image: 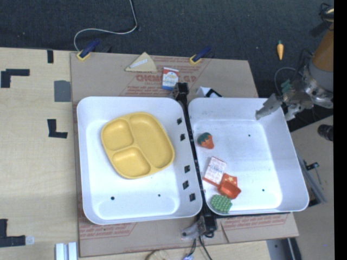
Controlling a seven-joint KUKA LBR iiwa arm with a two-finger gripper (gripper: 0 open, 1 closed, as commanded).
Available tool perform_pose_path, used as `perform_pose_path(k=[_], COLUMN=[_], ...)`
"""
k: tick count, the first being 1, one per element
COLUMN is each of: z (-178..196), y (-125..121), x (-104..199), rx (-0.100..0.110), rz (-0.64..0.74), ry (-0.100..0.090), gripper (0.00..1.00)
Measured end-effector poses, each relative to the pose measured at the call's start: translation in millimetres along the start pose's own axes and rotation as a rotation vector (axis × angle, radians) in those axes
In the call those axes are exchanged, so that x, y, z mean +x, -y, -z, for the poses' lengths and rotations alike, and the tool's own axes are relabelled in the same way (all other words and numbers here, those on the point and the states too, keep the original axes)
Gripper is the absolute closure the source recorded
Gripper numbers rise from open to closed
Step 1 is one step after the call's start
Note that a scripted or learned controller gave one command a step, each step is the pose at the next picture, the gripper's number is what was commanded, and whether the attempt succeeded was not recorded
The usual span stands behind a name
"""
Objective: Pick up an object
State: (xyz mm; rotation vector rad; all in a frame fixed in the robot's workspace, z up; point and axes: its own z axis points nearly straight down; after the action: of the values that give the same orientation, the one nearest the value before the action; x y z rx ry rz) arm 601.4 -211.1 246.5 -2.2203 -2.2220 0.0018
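- Hovering my gripper (269, 108) over the right bin's (255, 145) far rim; can't tell its state.
- Risk: small toys (219, 180) huddle against the near wall, so I could clip it.

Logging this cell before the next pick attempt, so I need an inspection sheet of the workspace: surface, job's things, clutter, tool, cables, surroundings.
Surface: two shallow white bins, left and right, on a brown cardboard sheet.
Job's things: right bin holds a small red-and-green toy, a white-and-red packet, an orange-red block and a green knobbly piece.
Clutter: yellow three-compartment plastic tray in the left bin.
Tool: grey tool over the right bin's far right edge, holding nothing.
Cables: white cable on dark carpet.
Surroundings: small carton behind the bins.
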Motion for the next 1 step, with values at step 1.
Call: perform_pose_path(k=[1], z=[-126.9], y=[26.7], x=[80.6], rx=[0.004], rz=[0.002], ry=[-0.003], gripper=[0.0])
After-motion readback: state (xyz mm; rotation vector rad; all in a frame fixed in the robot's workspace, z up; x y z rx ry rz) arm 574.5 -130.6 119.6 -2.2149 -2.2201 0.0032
